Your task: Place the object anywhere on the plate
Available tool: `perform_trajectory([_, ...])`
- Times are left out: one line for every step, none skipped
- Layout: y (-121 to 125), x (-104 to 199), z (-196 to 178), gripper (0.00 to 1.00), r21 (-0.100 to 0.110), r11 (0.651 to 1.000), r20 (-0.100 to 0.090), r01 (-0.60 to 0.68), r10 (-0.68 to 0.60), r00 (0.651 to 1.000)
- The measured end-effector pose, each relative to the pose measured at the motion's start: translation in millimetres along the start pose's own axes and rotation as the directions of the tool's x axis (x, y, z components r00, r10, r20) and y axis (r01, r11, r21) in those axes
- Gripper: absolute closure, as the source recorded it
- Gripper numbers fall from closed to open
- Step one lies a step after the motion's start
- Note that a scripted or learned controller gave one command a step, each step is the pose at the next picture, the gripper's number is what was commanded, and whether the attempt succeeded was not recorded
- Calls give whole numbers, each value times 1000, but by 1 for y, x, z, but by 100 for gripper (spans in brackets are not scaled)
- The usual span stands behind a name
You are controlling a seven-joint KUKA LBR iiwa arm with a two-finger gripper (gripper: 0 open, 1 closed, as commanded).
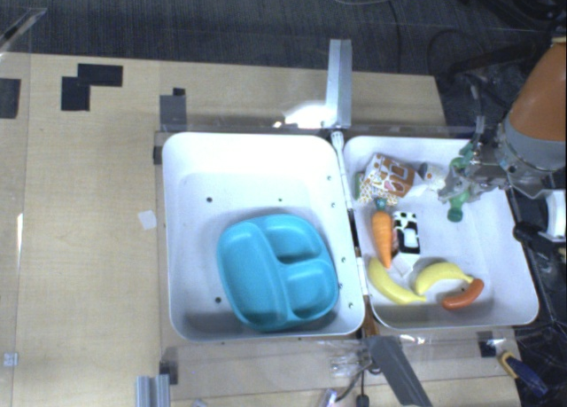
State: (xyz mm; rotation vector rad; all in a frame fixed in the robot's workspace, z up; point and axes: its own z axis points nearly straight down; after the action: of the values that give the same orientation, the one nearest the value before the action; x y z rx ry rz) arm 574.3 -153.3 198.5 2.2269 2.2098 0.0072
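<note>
Claw (455, 204) grip unclear, glossy blue divided plate (277, 271), smooth curved bananas (416, 280)

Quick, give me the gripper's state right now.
Gripper: cannot be told from this view; it hangs over the right bin, with nothing seen held.

Arm (542, 113): orange band, grey wrist below; metal hand (457, 203) w/ green-tipped fingers.

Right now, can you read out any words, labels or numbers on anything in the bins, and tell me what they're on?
No text is readable.
Snack packet: orange and white print, too blurred to read.
Black and white card: pattern, no legible characters.
Blue plate: no markings.
</note>
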Motion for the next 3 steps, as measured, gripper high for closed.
perform_trajectory([-22, 74, 14, 100, 2, 927, -1, 374, -374, 927])
perform_trajectory([-51, 150, 14, 100, 3, 929, -2, 369, -369, 929])
perform_trajectory([-88, 197, -1, 100, 2, 843, -2, 538, -538, 843])
